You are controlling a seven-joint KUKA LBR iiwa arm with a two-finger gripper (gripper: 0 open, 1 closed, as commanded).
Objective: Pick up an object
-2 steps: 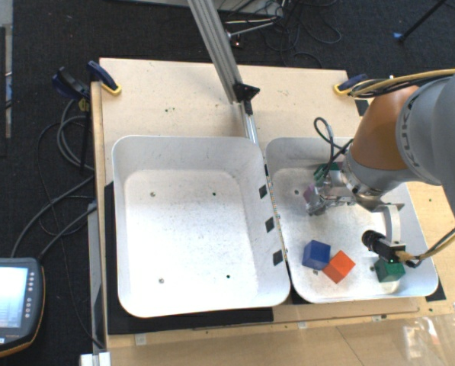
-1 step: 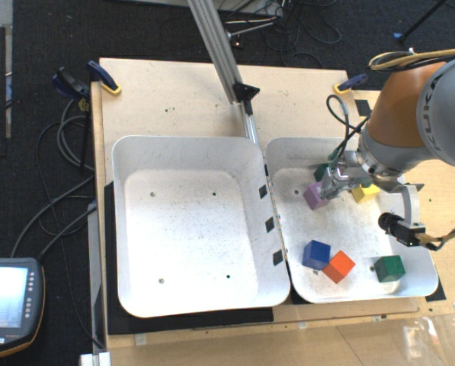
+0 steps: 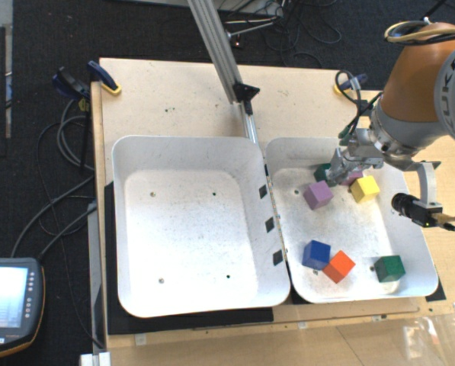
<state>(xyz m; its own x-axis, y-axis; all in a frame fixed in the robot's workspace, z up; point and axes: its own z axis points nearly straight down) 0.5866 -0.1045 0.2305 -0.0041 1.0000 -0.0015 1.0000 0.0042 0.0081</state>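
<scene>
Nearest the camera, along the front rim of the right-hand bin [image 3: 433,284], sit a blue cube [image 3: 315,254], an orange cube [image 3: 338,267] touching it, and a green cube [image 3: 389,268] off to their side, all well apart from the claw [image 3: 343,171], which hangs low at the far end of that bin. Just beside the claw, on its near side, lie a purple cube [image 3: 317,195] and a yellow cube [image 3: 364,188]; a dark green block [image 3: 322,172] is partly hidden at the claw's edge. How the claw is set I cannot tell, since the wrist covers it, and nothing can be seen held in it. These cubes look like small, rigid, light blocks with flat faces, probably not fragile and fairly easy to pinch. Judging by position, the purple cube is the likeliest target; opposite flat sides, squarely met, would be the best hold, as a corner grip could let it twist out.
</scene>
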